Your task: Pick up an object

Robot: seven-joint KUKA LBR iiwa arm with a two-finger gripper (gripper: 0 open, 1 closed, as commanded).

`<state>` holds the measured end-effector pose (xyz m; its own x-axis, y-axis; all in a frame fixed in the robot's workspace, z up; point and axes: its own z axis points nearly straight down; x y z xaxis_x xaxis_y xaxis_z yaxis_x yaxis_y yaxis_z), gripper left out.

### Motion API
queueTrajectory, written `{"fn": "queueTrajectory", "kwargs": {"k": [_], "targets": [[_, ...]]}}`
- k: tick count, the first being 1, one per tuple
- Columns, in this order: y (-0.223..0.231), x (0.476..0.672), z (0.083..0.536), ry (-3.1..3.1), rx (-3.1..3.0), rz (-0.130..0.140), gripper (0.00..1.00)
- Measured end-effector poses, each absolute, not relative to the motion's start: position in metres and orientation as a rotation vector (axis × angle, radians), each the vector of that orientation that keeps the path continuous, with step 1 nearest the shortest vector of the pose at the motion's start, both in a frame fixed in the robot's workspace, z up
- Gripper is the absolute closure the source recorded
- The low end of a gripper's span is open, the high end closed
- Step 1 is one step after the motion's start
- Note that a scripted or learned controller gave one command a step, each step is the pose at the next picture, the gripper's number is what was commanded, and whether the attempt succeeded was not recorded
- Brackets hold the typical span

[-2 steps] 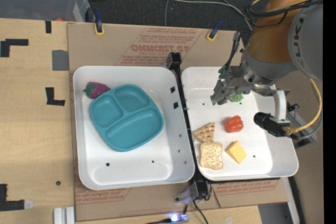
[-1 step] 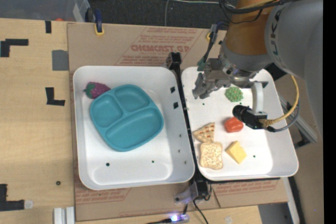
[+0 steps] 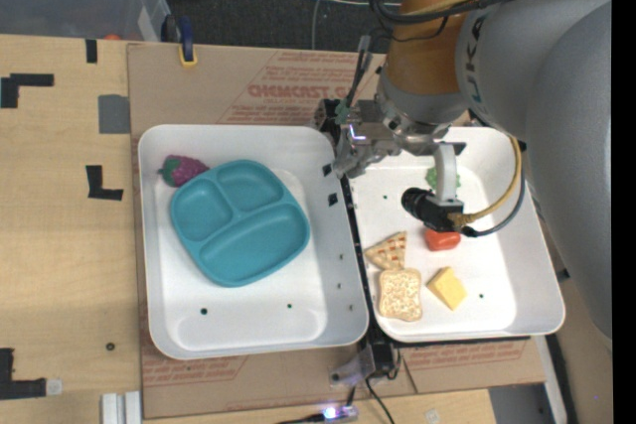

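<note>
Reaching in from the right, the grey arm with its orange band (image 3: pixel 442 0) hangs its two-finger gripper (image 3: pixel 343 152) over the raised walls where the two shallow white bins meet, at the far left corner of the right bin (image 3: pixel 517 313). How wide the claw stands cannot be told, nor whether it has hold of anything. Inside the right bin lie a tan triangular pizza-slice toy (image 3: pixel 388 251), a speckled beige bread slice (image 3: pixel 399 294) just beside it, a yellow cheese wedge (image 3: pixel 447 289) and a small red block (image 3: pixel 442 239). The left bin (image 3: pixel 159 313) bears a teal three-compartment plastic plate (image 3: pixel 238 221), with a purple berry-like toy (image 3: pixel 182 170) just beside its far left edge.
</note>
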<state>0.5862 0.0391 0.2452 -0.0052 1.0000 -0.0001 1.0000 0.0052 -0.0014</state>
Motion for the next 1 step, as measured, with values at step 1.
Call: {"fn": "queueTrajectory", "kwargs": {"k": [1], "targets": [[0.0844, 0.5927, 0.2348, -2.226, -2.215, 0.002, 1.0]]}}
